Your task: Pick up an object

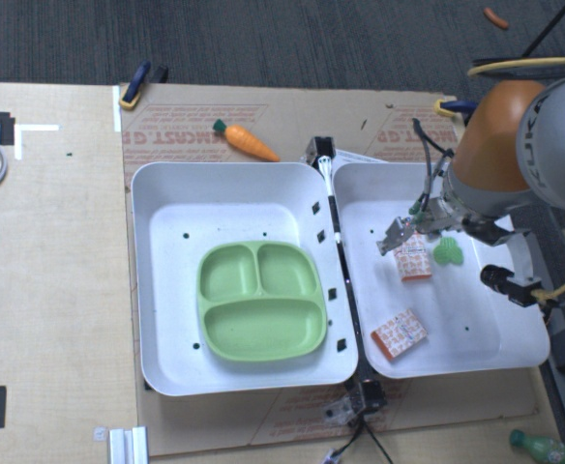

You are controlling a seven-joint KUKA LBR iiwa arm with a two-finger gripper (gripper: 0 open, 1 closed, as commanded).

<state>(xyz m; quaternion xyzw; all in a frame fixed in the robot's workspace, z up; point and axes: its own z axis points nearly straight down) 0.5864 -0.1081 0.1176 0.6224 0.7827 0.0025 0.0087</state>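
Note:
In the right bin [476, 351] lie two small red-and-white packets: one [414, 262] in the middle, one [399, 333] nearer the front edge. A small green object [448, 251] rests just right of the upper packet. My gripper [399, 236] hangs low over the bin's upper middle, directly above and left of the upper packet. The packet sits just below the fingertips, and I see nothing held between them. The grey arm with its orange band [500, 133] reaches in from the right.
The left bin [166, 259] holds a green three-part plate [260, 301]. A toy carrot [246, 140] lies on the cardboard behind the bins. A blue clip [135, 83] sits at the back left. A black part [508, 284] juts over the right bin's right side.

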